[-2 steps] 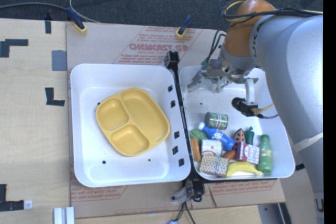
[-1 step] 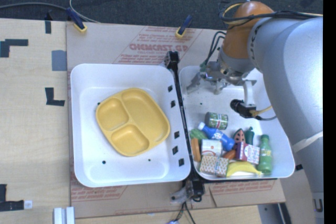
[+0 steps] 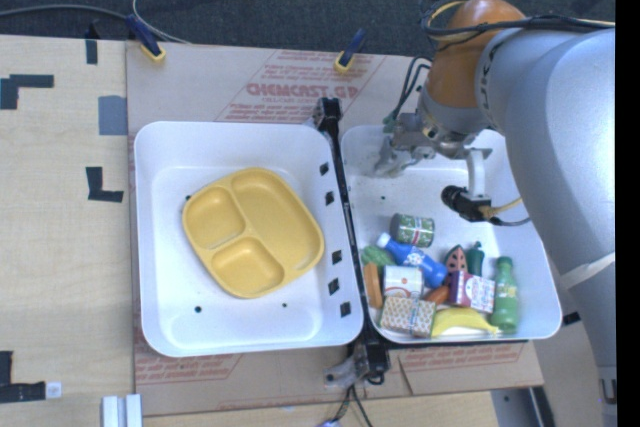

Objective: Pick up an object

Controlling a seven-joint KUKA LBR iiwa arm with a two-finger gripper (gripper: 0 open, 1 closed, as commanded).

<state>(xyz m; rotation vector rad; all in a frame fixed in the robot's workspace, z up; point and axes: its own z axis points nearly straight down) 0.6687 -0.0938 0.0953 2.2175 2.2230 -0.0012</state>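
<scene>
The grey KUKA arm (image 3: 560, 115) with its orange band (image 3: 470, 50) enters from the right and occupies the upper right of the view, reaching over the right bin. The light wooden bench (image 3: 60, 245) carries a brown cardboard sheet (image 3: 290, 90) on which both bins rest.

The shallow white left bin (image 3: 160, 315) holds one item: a yellow plastic tray with three compartments (image 3: 252, 231), lying flat near the bin centre and turned at an angle to the bin walls.

The shallow white right bin (image 3: 545, 310) sits just beside the left bin, the two joined along a black divider strip (image 3: 340, 205). Its contents are clustered in the near half. The end effector (image 3: 400, 153) hangs over the far left part of this bin, well apart from the cluster. Whether it is set wide or narrow cannot be told from this view; nothing is visible between its parts.

Cluster contents:
- green bottle (image 3: 505, 295), at the right edge
- yellow banana (image 3: 465, 323), along the near wall
- patterned cardboard box (image 3: 408, 315), just left of the banana
- blue bottle with white cap (image 3: 415, 260), lying tilted
- green can (image 3: 413, 230), on its side, nearest the end effector
- orange carrot (image 3: 373, 285), at the left edge

Two yellow-and-blue clamps (image 3: 148, 40) (image 3: 350, 53) grip the far edge of the cardboard sheet.
</scene>
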